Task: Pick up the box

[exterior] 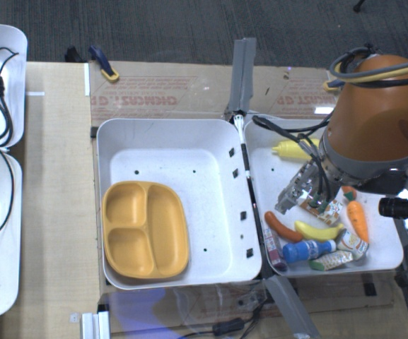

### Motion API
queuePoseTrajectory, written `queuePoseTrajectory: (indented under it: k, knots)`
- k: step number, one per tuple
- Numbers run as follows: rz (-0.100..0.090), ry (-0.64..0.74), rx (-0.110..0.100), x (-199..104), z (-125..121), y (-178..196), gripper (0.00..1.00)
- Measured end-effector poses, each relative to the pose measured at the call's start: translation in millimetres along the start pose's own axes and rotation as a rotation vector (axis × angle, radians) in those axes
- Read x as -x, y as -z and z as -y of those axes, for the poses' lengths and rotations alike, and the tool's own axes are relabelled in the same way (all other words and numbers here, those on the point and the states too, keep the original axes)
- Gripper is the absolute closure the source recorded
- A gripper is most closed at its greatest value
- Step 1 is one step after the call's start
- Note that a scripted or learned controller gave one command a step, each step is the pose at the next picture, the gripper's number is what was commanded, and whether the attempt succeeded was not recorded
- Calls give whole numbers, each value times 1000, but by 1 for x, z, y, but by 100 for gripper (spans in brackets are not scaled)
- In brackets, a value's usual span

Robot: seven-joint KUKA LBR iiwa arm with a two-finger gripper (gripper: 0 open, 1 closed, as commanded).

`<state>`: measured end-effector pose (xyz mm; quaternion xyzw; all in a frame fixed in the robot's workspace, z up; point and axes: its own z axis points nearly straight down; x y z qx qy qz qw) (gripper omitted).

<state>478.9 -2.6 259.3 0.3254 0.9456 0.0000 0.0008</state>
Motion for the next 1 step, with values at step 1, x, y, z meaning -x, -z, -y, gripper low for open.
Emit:
queuePoseTrajectory:
  k: [1]
  knots:
    - [0,0,0,0,0,0,0]
